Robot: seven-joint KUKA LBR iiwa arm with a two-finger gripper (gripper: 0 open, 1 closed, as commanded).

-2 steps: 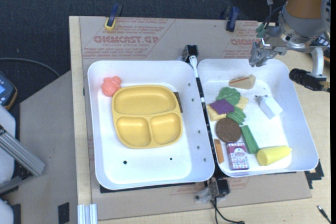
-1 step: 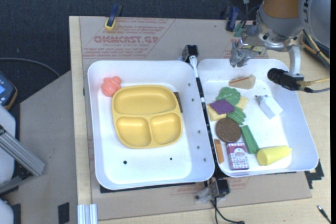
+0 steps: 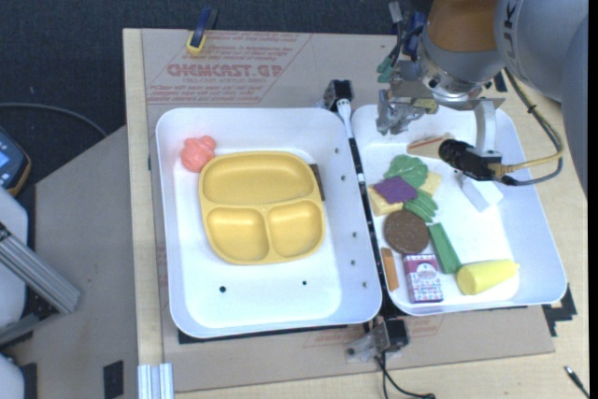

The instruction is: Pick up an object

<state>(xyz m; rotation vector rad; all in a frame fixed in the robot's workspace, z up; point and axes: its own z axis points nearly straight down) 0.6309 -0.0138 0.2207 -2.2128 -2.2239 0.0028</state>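
Observation:
My gripper [image 3: 396, 120] hangs over the far left corner of the right bin [image 3: 533, 229], above the toy food and apart from it. Nothing shows between its fingers. Below it lie a green leafy piece [image 3: 407, 169], a purple piece [image 3: 394, 190] on a yellow slab, a brown round cookie [image 3: 406, 232], a green stick [image 3: 443, 247], a yellow wedge [image 3: 486, 276], a red and white carton [image 3: 423, 278], an orange stick [image 3: 390, 267] and a tan stick [image 3: 428, 143].
The left bin [image 3: 177, 229] holds a yellow divided plate [image 3: 262, 204] and a pink toy [image 3: 197, 152] at its far left corner. A black cable part [image 3: 467, 160] of the arm hangs over the right bin. Cardboard [image 3: 234, 65] lies under both bins.

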